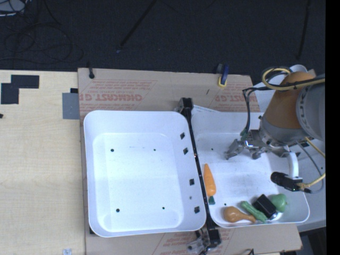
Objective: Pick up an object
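Note:
My gripper hangs over the upper middle of the right bin, reaching in from the right under the arm's orange band. An orange carrot lies along the bin's left wall, below and left of the gripper. At the front right corner sits a cluster: a yellow-orange gourd, a green pod-like piece, a black block and a round green object. The gripper is well apart from all of these.
The left bin sits beside the right one, with a black divider rail between them. Both rest on cardboard. Cables loop off the arm over the right bin's right side.

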`<state>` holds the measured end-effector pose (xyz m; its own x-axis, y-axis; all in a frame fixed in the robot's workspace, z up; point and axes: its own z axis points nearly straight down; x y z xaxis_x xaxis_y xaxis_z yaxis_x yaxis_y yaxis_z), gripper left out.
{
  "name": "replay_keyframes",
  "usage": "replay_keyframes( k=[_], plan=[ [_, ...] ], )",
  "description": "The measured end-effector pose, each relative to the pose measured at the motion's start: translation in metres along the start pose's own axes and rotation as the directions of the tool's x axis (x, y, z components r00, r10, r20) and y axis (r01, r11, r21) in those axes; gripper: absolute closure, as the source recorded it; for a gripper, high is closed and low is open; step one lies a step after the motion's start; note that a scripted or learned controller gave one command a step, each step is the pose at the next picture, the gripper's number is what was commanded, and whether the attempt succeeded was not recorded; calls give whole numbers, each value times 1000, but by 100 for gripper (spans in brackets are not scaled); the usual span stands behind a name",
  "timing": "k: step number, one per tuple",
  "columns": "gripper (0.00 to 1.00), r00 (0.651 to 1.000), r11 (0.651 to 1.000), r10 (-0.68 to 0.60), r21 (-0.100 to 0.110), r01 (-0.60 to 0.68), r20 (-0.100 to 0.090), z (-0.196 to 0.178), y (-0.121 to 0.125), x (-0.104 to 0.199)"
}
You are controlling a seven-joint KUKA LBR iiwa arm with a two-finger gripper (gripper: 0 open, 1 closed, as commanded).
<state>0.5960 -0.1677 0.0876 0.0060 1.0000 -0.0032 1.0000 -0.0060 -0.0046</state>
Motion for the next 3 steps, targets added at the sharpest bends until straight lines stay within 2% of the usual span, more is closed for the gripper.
replay_keyframes(
  k=[1,2,3],
  plan=[
    [100,1000,1000,1,0,-1,-4,-10,1,2],
    [100,1000,1000,6,2,-6,-5,-19,0,0],
    [100,1000,1000,-9,-1,9,-5,1,18,48]
  ],
)
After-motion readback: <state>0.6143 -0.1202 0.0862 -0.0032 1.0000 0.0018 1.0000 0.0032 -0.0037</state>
